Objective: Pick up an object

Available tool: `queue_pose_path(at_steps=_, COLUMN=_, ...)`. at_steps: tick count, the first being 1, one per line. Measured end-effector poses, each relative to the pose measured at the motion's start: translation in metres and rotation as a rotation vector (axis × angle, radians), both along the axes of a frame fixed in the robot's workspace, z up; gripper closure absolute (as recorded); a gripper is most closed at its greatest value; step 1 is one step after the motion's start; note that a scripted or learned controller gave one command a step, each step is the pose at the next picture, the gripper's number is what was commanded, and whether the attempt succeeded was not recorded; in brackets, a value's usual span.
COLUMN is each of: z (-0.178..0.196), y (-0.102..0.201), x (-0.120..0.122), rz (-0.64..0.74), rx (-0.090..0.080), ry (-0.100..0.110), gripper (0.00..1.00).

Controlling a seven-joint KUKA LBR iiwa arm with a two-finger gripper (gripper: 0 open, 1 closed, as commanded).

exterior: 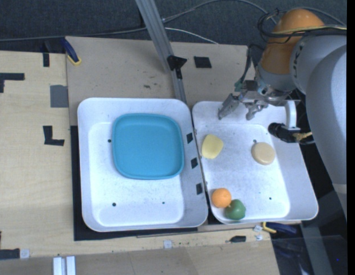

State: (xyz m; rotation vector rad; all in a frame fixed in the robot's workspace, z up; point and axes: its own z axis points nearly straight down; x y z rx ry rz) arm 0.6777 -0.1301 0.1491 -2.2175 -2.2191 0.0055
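Observation:
In the right bin (280, 182) lie a pale yellow piece (212, 146) near its left wall, a cream round piece (263, 153) to the right, and an orange ball (221, 197) touching a green ball (235, 209) at the front. My gripper (236, 111) hangs over the bin's far edge, above and between the yellow and cream pieces. Its two fingers are spread apart with nothing between them.
The left bin (94, 153) holds a blue square plate (148, 145). A metal pole (160, 39) slants down to the gap between the bins. The grey arm fills the upper right. Black tape marks dot the wooden bench.

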Motion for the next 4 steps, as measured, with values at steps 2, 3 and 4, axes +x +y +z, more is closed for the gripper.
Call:
queue_pose_path(at_steps=2, z=-0.061, y=0.007, x=-0.001, rz=0.000, rx=-0.001, ry=-0.004, gripper=0.00)
queue_pose_path(at_steps=3, z=-0.050, y=0.007, x=-0.001, rz=0.001, rx=-0.002, ry=-0.006, gripper=1.00)
queue_pose_path(at_steps=4, z=-0.007, y=0.011, x=-0.002, rz=0.000, rx=-0.001, ry=-0.009, gripper=1.00)
